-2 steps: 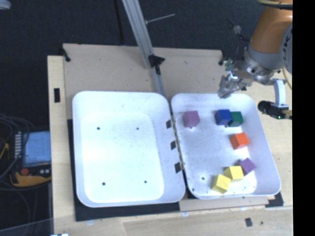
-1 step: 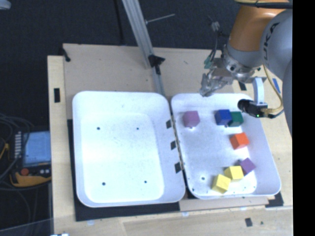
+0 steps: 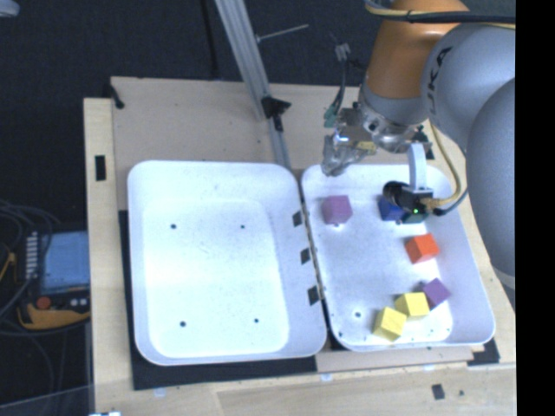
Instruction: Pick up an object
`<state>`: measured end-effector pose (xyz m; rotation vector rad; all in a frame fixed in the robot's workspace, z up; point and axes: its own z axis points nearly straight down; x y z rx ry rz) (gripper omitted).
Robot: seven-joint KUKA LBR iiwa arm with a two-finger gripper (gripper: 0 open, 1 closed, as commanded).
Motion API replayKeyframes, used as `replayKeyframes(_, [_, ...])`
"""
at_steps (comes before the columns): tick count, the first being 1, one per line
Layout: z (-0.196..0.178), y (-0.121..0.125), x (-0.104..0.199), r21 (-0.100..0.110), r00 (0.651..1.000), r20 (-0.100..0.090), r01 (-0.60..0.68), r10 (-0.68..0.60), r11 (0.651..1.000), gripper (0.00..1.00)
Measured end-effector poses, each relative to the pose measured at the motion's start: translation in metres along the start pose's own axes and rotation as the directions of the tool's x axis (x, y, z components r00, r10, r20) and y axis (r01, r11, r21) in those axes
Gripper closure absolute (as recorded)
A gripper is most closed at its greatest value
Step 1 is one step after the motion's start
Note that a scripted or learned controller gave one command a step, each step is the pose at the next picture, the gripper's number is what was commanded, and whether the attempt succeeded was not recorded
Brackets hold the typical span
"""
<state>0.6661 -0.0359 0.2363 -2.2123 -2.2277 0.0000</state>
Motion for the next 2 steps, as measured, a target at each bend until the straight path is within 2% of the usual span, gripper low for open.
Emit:
replayKeyframes(1, [-0.011, 0.001, 0.056, -0.004, 1.000, 0.000, 0.001, -0.001, 1.000, 1.00])
replayKeyframes(2, [0.005, -0.001, 0.102, 0.001, 1.000, 0.001, -0.001, 0.001, 1.000, 1.00])
